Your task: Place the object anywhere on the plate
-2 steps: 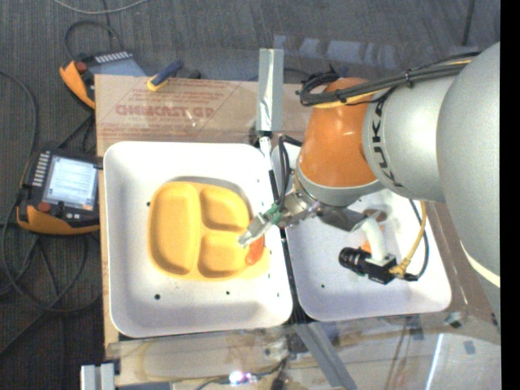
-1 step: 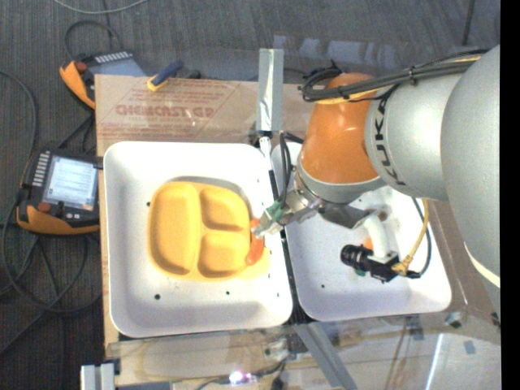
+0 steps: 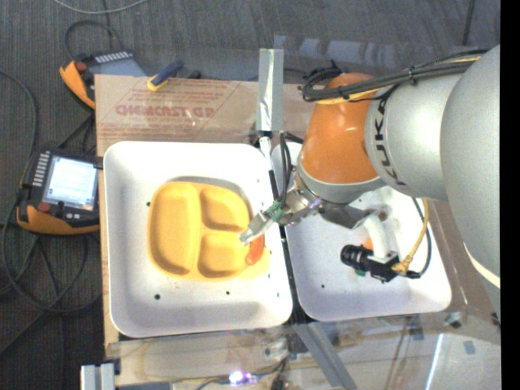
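A yellow plate (image 3: 195, 227) with three compartments lies in the left white bin (image 3: 130, 299). My gripper (image 3: 249, 234) reaches in from the right, across the wall between the bins, and its tip hangs over the plate's right rim. A small orange-red object (image 3: 256, 253) sits right under and just beside the tip, at the plate's lower right edge. Whether the gripper touches or holds it cannot be seen.
The right white bin (image 3: 341, 299) lies below the arm's orange wrist (image 3: 341, 149), and a small orange thing (image 3: 367, 242) shows in it, partly hidden. A cardboard sheet (image 3: 179, 112) lies behind the left bin. A handheld controller (image 3: 61, 189) rests left of the bench.
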`<state>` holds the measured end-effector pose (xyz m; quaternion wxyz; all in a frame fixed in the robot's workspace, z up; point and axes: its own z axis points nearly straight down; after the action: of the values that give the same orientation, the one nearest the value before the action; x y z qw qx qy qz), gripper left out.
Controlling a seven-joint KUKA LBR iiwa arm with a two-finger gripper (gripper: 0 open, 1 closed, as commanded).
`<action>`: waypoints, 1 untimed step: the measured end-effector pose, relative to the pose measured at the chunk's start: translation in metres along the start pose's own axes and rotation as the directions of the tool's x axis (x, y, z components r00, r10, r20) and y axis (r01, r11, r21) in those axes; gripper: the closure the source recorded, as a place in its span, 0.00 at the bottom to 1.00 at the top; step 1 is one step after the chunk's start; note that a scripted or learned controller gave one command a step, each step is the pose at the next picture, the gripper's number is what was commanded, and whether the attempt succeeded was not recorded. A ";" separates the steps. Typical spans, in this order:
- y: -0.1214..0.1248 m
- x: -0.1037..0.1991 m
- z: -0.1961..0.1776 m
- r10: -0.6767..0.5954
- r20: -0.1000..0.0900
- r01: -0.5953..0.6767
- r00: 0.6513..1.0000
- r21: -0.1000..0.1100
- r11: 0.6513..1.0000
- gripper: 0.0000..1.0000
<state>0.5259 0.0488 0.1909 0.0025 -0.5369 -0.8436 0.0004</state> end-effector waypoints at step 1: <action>0.001 0.000 -0.008 0.000 -0.002 0.000 1.000 0.001 1.000 1.00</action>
<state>0.5265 0.0491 0.1992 0.0036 -0.5370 -0.8436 0.0003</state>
